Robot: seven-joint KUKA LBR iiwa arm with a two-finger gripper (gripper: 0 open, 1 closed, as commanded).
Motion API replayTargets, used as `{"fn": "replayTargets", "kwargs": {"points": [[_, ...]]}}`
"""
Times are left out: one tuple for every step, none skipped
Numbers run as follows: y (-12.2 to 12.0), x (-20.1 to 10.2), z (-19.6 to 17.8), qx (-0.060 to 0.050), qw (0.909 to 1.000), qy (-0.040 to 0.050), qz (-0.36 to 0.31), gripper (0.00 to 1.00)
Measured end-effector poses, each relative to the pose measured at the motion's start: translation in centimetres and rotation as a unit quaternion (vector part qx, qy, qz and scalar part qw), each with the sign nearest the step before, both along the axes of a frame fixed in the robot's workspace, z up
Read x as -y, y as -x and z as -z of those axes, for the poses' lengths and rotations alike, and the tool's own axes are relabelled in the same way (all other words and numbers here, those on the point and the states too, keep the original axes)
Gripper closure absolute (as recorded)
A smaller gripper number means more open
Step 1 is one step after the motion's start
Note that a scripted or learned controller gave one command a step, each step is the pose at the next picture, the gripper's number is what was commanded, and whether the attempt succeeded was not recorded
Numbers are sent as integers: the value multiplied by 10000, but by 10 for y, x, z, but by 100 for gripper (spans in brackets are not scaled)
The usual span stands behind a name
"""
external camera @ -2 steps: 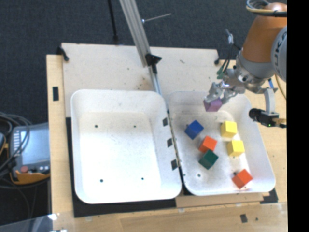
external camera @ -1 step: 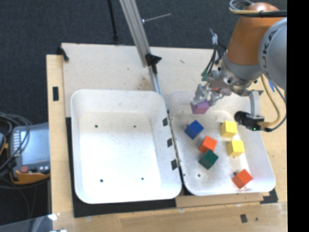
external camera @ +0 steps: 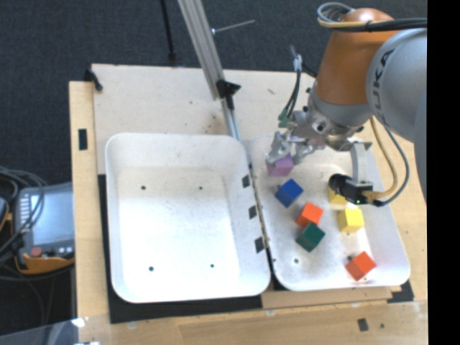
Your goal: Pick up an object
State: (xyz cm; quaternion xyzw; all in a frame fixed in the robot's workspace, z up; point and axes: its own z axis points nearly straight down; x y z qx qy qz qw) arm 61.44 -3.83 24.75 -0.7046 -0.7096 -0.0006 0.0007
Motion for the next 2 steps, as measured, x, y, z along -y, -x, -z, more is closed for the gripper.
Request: {"fn": "replayTargets", "kwargs": {"points": [[19, -54, 9, -9, 10000, 2, -1, 100], [36, -98, 6, -7, 10000, 0, -4, 100]]}}
